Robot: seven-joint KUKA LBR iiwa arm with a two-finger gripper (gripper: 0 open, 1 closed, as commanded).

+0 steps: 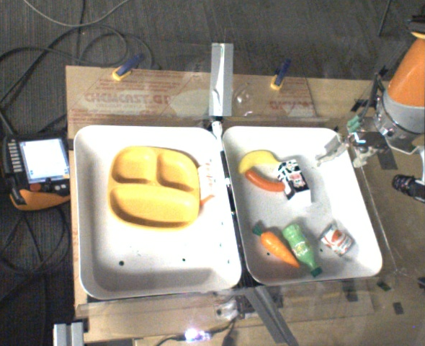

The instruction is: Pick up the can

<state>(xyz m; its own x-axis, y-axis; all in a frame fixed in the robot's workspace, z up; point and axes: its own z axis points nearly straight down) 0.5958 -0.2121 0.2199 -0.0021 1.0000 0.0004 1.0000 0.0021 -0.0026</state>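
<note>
Faint reddish lettering runs along the cardboard sheet under the bins, up and to the left of the gripper, too blurred to read. Label on the can below the gripper: likewise unreadable.

Red-white can lies tipped in right bin.

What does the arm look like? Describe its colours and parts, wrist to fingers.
The arm has a bright orange band above a grey wrist ring. Below that sits a cluster of dark metal fittings with a small teal-green piece at the gripper, whose thin pale fingers taper to a point over the right bin. Dark cables run beside the wrist.
</note>
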